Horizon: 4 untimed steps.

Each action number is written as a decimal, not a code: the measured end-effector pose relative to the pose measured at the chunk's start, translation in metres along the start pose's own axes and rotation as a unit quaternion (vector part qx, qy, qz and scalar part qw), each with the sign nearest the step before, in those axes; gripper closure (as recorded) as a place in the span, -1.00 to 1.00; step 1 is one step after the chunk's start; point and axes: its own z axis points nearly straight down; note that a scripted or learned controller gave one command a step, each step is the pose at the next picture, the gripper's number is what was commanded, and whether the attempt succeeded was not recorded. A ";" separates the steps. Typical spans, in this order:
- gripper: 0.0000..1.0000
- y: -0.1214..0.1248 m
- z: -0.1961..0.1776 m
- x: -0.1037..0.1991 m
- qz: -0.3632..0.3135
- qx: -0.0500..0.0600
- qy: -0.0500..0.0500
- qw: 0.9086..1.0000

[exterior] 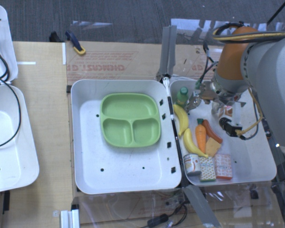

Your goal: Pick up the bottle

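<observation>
Nearest the camera, a small can (191, 164) and two flat packets (216, 167) line the near edge of the right bin (256, 167), with two bananas (183, 120), a carrot (201, 137) and a sausage (212, 131) just beyond them. Farther back, the bottle (182, 96), green with a pale cap, stands in that bin's far-left corner, tight to the wall and just beyond the upper banana's tip, so there is probably little room for a finger on either side. Right of it hangs the gripper (199, 98), nothing visibly in it, its open-or-closed state impossible to tell, while the green divided tray (131, 119) lies alone in the left bin (85, 170).
</observation>
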 end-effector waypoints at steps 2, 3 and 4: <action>-1.00 0.016 -0.005 0.004 0.051 -0.008 0.002 0.999; -1.00 0.016 -0.005 0.004 0.050 -0.008 0.002 0.999; -1.00 0.016 -0.005 0.004 0.050 -0.008 0.002 0.999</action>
